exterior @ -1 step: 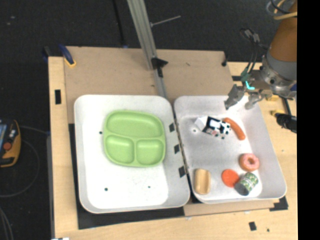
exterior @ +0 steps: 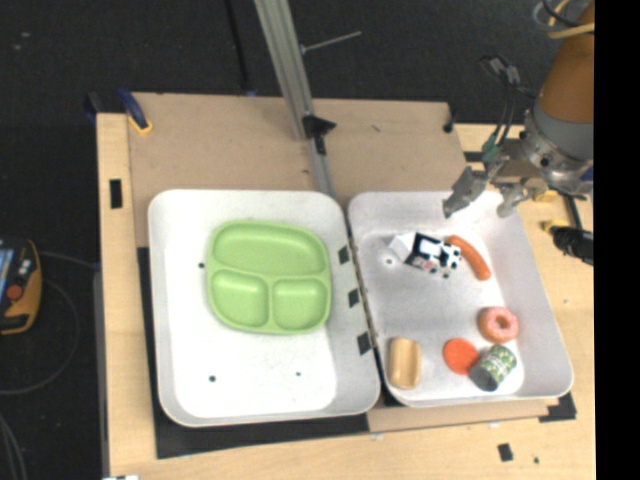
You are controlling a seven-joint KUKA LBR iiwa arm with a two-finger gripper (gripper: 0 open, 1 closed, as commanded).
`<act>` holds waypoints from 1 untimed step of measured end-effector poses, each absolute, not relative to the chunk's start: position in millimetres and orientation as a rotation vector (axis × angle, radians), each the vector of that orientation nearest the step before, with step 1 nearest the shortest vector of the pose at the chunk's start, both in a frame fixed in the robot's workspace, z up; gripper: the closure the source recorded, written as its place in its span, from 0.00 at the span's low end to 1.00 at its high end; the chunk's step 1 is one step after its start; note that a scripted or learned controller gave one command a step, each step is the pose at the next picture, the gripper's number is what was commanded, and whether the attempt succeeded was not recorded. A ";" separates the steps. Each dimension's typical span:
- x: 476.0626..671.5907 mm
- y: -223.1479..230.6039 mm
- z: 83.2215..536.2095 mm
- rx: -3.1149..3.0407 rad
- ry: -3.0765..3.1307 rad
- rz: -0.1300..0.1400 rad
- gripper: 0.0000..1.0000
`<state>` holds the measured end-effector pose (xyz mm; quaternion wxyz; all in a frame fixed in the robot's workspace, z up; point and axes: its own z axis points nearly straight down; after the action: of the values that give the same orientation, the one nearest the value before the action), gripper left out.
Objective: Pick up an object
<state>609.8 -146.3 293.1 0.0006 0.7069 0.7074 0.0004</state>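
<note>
You see a light wooden bench (exterior: 115,298) standing on a dark, near-black floor (exterior: 100,28), with a tan board (exterior: 230,148) laid across its top, a grey aluminium rail (exterior: 290,68) slanting up from the board's rear, and a yellow-cased device (exterior: 18,288) at the left edge.

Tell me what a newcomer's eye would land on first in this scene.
The green divided plate lying in the left bin stands out most, bright against the white. Next comes the cluster of small things in the right bin: an orange carrot-like piece near the middle, a pink donut and a tan roll toward the front. The gripper hangs with fingers spread over that bin's far edge, holding nothing.
</note>
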 end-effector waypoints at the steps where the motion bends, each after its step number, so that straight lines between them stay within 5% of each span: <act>1: 612.5 -139.0 245.6 2.219 2.225 -0.004 0.00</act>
<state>612.5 -139.0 245.6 -0.0003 0.7063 0.7080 -0.0012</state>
